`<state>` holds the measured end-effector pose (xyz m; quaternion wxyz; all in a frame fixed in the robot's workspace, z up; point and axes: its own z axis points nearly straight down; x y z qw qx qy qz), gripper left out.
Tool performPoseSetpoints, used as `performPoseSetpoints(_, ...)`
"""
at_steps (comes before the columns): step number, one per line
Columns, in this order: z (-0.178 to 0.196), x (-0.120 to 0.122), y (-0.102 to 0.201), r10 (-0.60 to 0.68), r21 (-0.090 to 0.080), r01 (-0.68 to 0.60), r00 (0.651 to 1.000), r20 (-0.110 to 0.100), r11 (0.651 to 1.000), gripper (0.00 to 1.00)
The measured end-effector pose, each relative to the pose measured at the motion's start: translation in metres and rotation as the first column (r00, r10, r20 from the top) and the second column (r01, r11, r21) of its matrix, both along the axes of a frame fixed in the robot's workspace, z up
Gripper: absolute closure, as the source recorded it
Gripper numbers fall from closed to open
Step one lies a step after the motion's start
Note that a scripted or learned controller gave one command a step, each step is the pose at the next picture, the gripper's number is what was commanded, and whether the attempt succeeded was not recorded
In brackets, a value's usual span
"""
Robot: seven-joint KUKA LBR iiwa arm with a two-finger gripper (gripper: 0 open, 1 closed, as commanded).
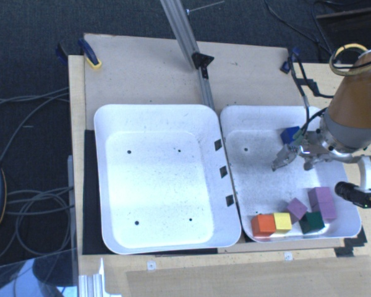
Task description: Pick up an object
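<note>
The bench (173,67) carries two white bins side by side. The left bin (111,166) sits toward nine o'clock, and the right bin (253,178) toward three o'clock. The arm (353,113) reaches in from three o'clock, its orange band above the right bin's upper right part. Below it the gripper (286,156) hangs over the middle of the right bin, pointing toward nine o'clock; whether its jaws are apart or together I cannot tell, and nothing can be seen between them.

The blocks lie clustered at the right bin's five o'clock corner: a tall purple block (324,202), a green block (311,221), a smaller purple block (297,206), a yellow block (282,221) and an orange block (264,223). A blue block (290,134) lies just at twelve o'clock of the gripper.

As I judge it, no pick is done yet: every block rests in the bin, so closing on one and lifting it remain.
</note>
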<state>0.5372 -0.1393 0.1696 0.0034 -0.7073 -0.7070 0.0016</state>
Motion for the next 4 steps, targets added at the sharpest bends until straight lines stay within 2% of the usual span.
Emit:
performPoseSetpoints(1,-0.048,-0.01,0.003,0.0,0.0,0.0,1.0,-0.001,1.0,0.0)
performPoseSetpoints(2,-0.034,-0.007,0.003,0.001,-0.002,-0.001,1.0,0.01,1.0,1.0)
performPoseSetpoints(3,0.026,-0.008,0.011,0.003,-0.004,-0.003,1.0,0.015,1.0,1.0)
performPoseSetpoints(4,0.049,-0.006,0.012,0.002,-0.004,-0.002,1.0,0.013,1.0,1.0)
